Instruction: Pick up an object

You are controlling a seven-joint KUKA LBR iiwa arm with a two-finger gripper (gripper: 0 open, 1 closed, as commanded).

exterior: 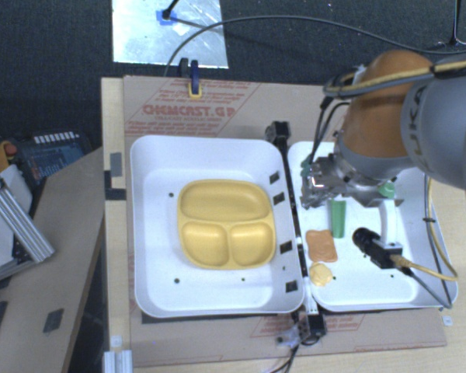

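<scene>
Camera view: gripper [320,189] low in right bin [404,290], just above green stick [338,217]; finger state unclear.

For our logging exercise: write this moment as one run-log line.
hand: over right bin, nothing seen held | green block: just below hand | tan piece, yellow piece: right bin | yellow tray: left bin

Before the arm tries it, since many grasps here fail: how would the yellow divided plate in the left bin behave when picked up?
The yellow three-compartment plastic plate looks rigid and probably light. It lies flat and wide on the floor of the left white bin, so it likely won't roll or tip. Its glossy surface and low rounded rim may slip from the tool, and its width probably forces an edge grasp.
</scene>
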